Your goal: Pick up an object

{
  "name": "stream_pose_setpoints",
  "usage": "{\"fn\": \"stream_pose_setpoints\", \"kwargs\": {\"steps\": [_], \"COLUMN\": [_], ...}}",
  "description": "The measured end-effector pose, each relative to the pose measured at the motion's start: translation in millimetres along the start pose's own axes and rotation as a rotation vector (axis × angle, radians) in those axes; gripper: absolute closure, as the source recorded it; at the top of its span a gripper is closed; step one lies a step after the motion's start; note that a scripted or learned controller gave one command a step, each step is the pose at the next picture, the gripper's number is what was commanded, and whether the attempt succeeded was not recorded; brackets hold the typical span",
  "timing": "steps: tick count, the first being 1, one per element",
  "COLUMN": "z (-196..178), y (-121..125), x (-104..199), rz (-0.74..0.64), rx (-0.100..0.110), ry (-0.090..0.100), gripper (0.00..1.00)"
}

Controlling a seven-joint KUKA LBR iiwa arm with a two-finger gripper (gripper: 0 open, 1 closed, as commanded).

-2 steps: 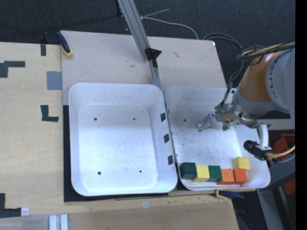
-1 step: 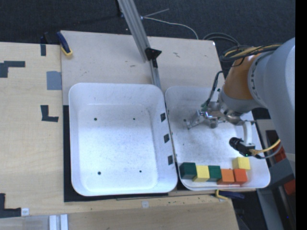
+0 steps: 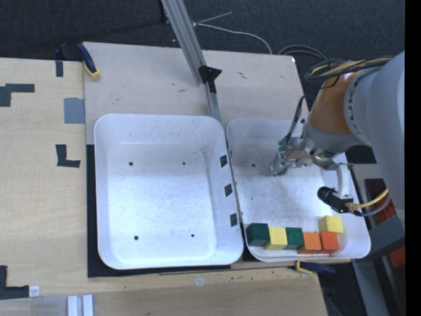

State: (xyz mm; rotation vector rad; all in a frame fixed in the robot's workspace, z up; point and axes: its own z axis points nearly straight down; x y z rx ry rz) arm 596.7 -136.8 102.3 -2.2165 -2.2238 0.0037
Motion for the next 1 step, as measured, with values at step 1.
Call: {"fn": "stream_pose_setpoints", "kwargs": {"steps": [1], "z": [-58.8], "y": [-69.0], "x": [-28.0], "rz": [0.008], "rx": [-0.001], "ry": [-0.001], "gripper": [1.00]}}
